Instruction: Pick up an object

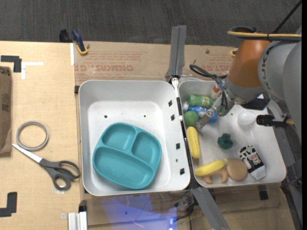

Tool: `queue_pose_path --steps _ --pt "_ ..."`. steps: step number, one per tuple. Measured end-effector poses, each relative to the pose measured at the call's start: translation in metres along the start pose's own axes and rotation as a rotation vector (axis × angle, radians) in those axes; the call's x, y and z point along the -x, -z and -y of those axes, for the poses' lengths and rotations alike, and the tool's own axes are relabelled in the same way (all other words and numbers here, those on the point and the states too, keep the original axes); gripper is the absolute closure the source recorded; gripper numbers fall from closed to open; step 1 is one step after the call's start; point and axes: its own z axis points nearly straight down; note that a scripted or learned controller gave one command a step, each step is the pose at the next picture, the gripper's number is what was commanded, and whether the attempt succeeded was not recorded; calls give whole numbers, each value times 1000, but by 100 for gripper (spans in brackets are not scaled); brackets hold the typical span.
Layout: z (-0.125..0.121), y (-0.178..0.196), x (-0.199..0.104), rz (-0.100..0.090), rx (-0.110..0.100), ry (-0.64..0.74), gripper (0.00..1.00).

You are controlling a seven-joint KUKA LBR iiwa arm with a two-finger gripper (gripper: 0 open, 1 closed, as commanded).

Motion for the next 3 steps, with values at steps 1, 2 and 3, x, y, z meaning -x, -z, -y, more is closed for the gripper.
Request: queue_pose_path --steps 1,2,3 --pt "3 2 -7 7 10 -108 0" --pt "-8 0 11 -20 -14 -200 0" --pt "-9 8 12 -9 -10 -196 100"
